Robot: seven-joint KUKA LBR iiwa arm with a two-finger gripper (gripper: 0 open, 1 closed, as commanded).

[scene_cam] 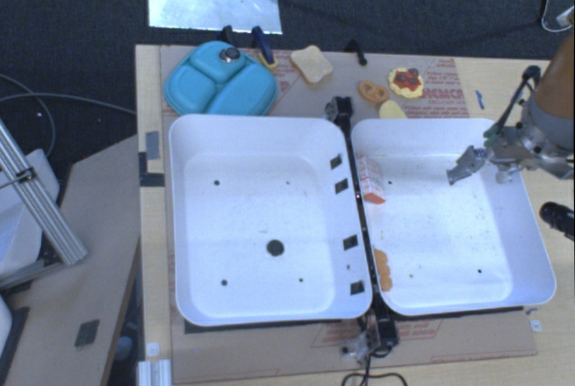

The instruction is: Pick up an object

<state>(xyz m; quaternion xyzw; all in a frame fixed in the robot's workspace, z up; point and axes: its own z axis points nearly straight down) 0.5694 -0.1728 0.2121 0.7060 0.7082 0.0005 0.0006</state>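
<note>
White plastic makes up the 2 shallow bins on the desk [449,344]. Inside the left bin [193,151] lies 1 small dark disc [275,247], well below the middle. Inside the right bin [530,272] a white packet with a red-orange end [370,180] lies against the left wall, and an orange piece [383,267] sits lower along that same wall.

From the right the arm [559,92] reaches in over the right bin's upper right part. Its gripper [481,162] hangs above bare bin floor, well apart from the packet; whether the fingers are apart or together I cannot tell, and nothing shows between them.

Behind the bins, on the desk, sit a blue tray [220,81], a toast slice [312,64], an orange pretzel shape [373,91], a yellow round with red topping [406,82] and a pale yellow piece [392,110] just at the right bin's rim.
</note>
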